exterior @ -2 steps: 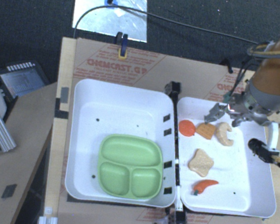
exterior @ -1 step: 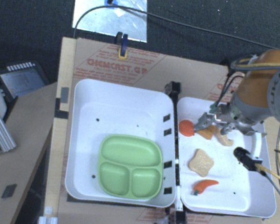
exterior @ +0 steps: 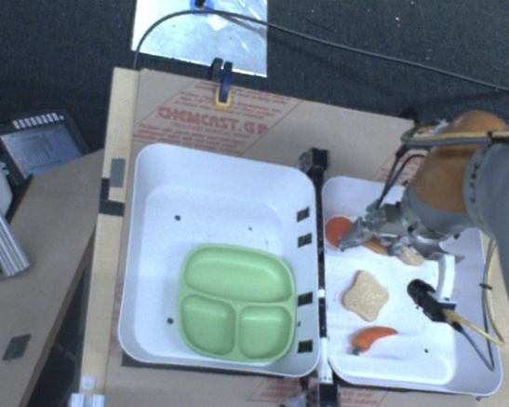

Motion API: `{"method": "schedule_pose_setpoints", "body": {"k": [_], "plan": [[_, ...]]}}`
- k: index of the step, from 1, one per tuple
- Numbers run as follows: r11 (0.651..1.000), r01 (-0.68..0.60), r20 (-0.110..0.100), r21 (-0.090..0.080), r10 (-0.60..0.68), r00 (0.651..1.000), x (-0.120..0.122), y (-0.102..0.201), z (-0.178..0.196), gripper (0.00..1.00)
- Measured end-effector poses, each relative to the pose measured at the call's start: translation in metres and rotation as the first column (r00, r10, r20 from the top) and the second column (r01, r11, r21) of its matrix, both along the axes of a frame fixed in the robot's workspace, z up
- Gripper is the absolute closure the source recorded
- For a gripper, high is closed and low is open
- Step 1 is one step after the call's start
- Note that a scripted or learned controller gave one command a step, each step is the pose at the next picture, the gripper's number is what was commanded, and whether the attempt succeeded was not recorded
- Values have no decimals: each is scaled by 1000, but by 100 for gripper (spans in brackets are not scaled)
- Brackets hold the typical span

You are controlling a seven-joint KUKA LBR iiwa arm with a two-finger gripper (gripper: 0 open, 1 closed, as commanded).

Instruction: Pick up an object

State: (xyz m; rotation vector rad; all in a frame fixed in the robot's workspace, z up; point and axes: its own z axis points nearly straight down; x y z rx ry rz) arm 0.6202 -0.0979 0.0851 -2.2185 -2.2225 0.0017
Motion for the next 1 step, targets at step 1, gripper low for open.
{"method": "schedule_pose_setpoints", "body": {"k": [1], "plan": [[1000,-1,6,-1,1,1000,2,0,14,100]]}}
